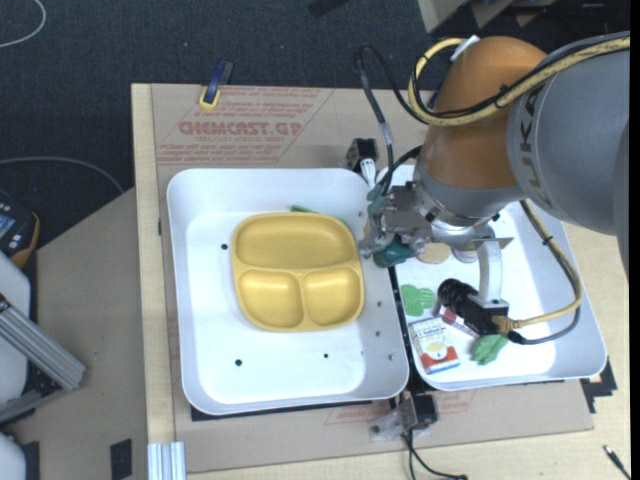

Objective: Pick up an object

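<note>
My gripper (383,236) hangs low over the wall between the two bins, at the left edge of the right bin (560,363). A small dark teal object (392,254) sits right at its tip; whether it is gripped is not visible. Just below lie a light green piece (418,296), a small white and red box (435,344) and another green piece (489,348). A tan round thing (436,254) peeks out from under the wrist.
A yellow three-compartment plate (297,268) lies in the left bin (200,298), with a thin green item (305,209) behind it. The arm covers much of the right bin. A blue and yellow tool (213,86) lies on the bench at the back.
</note>
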Tool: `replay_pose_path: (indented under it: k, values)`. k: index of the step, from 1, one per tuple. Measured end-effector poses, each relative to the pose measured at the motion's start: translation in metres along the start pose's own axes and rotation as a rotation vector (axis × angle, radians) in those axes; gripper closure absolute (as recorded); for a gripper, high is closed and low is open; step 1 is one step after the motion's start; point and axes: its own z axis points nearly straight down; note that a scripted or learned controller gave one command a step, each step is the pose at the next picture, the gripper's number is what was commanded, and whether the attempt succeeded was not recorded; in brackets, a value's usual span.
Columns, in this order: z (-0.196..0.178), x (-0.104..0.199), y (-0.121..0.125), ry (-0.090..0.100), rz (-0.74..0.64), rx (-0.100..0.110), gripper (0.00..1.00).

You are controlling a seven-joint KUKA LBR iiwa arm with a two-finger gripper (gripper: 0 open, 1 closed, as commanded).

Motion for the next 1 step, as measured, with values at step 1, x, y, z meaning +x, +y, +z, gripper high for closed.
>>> replay_pose_path:
  k: [1]
  values:
    - [0.0031,-0.002,0.0068,-0.001,0.0,0.0,1.0]
